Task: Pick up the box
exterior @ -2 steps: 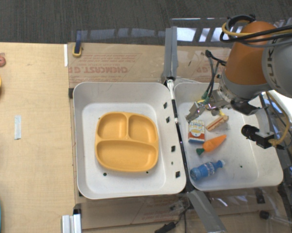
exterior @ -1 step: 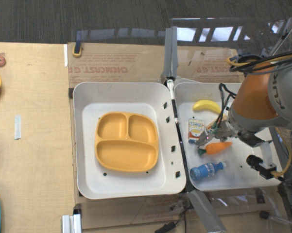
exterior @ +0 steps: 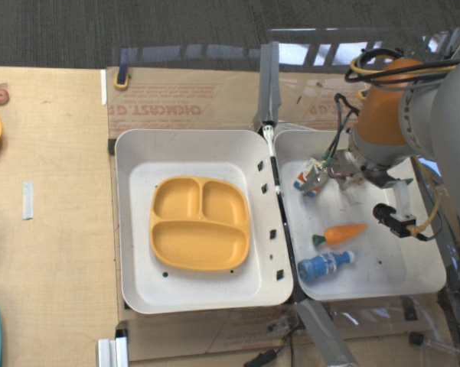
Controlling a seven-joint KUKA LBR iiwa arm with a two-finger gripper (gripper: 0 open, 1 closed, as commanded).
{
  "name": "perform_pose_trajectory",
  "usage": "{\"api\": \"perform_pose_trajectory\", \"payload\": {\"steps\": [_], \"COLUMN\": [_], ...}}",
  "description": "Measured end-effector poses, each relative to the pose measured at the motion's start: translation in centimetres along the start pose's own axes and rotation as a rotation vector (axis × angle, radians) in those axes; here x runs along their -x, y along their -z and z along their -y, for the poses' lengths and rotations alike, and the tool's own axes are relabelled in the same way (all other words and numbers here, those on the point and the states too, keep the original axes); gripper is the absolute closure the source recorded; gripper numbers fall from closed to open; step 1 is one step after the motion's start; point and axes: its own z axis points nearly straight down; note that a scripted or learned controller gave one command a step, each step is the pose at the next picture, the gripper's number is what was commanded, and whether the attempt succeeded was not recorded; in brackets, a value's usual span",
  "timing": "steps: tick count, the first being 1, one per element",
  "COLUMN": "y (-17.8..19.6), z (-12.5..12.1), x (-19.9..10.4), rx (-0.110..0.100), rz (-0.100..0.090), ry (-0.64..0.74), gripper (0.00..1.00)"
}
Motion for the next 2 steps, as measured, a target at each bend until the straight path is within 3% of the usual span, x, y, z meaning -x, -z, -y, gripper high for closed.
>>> {"api": "perform_pose_trajectory", "payload": {"steps": [1,2], "y": [-0.5,0.9], "z": [-4.1,-4.8], "x": [0.1,0.2], "rx": [-0.026,-0.001], "rz": [-0.009,0.002], "ry": [0.098,0.105], "gripper": [0.0,1.0]}}
